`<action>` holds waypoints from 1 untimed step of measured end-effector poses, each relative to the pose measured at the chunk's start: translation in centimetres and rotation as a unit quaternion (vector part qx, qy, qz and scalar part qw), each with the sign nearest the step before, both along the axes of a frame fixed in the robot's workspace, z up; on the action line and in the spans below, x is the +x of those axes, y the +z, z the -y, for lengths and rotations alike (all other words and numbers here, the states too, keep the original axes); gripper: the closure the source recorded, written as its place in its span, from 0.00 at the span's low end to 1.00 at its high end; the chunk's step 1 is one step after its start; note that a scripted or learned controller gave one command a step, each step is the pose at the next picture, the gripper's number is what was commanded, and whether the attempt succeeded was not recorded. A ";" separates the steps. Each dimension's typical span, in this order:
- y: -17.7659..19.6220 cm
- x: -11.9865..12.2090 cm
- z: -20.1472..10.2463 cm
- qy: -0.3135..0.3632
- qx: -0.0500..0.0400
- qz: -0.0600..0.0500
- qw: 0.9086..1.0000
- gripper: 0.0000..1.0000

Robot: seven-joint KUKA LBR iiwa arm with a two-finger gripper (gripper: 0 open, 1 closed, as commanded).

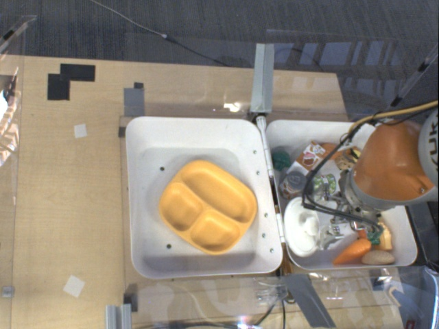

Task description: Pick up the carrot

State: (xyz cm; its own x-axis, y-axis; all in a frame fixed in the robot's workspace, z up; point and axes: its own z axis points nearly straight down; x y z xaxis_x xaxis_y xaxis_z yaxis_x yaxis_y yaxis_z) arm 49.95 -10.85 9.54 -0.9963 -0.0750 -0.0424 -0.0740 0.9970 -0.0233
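Over the right bin (411, 252), the hand (343, 218) hangs beneath the orange-banded wrist; I cannot tell its grip state. The carrot (353, 251) lies just beside it, near the bin's front edge, among crowding clutter. A good approach would probably centre on the carrot's thick middle, clear of the white bowl (302, 228).

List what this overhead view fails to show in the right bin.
- End effector: its tip is covered by the grey arm with the orange band, so its state is unreadable.
- Orange tapered carrot: its green top end is partly under the wrist.
- Small packets and toys: too small and overlapped to identify.
- Right bin's white rim: far side hidden by the arm.
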 end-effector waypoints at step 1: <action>7.5 -0.4 3.7 -0.175 0.013 -0.013 0.984 0.00</action>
State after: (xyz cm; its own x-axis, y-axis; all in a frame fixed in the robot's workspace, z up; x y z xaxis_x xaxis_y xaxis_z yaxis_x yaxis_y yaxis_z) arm 49.56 -14.51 17.04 -0.9617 0.2737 -0.0136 0.2738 0.9618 0.0006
